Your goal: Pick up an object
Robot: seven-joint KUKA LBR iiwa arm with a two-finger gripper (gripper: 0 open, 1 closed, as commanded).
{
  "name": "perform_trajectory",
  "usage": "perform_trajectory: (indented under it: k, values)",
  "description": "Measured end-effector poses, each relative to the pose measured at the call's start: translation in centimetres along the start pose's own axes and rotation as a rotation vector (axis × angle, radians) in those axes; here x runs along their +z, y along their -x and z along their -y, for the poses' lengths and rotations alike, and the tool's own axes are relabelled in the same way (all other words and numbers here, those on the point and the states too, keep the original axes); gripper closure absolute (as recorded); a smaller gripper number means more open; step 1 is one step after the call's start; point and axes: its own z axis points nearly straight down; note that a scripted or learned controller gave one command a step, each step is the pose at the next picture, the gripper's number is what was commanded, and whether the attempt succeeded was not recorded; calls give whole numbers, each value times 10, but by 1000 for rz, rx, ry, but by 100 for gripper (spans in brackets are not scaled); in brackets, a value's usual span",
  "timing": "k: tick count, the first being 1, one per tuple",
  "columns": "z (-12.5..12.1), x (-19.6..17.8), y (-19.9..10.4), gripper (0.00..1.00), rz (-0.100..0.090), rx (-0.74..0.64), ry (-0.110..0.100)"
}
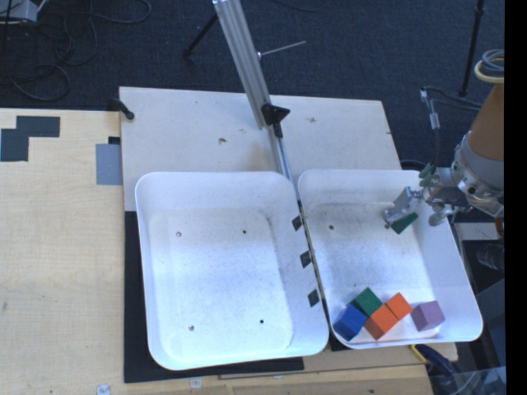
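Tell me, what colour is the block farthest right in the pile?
Purple block, clearest in the camera view.

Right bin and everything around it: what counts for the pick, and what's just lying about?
For the pick:
gripper
blue block
green block
orange block
purple block
right bin

Lying about:
left bin
aluminium rail
floor cables

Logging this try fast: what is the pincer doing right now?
Pincer: over the right bin, open or shut cannot be told.
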Motion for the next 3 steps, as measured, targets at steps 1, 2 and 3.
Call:
perform_trajectory:
  k: [1, 2, 3]
  values:
    - [-50, 113, 47, 0, 1, -3, -5]
    - [-98, 139, 52, 0, 7, -5, 18]
    - [-95, 148, 51, 0, 2, -3, 3]
